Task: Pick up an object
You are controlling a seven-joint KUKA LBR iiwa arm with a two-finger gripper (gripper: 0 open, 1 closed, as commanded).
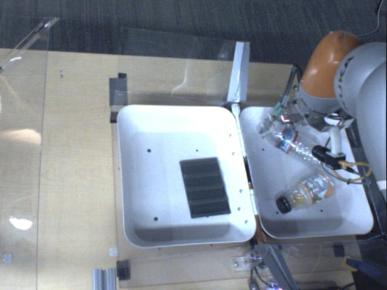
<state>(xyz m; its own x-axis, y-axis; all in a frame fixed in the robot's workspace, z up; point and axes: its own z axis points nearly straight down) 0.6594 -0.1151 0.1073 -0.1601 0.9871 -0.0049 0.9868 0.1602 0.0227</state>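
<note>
Camera view: gripper [283, 121] over right bin [357, 222], near bottle [294, 144]; opening indiscernible.

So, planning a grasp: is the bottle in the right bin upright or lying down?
Lying down: the bottle rests on its side, dark cap pointing left.

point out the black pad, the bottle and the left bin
black pad [205, 187], camera view, its centre
bottle [305, 193], camera view, its clear body
left bin [175, 116], camera view, its far rim

Two white bins [130, 180] on wooden bench [66, 162]
</note>
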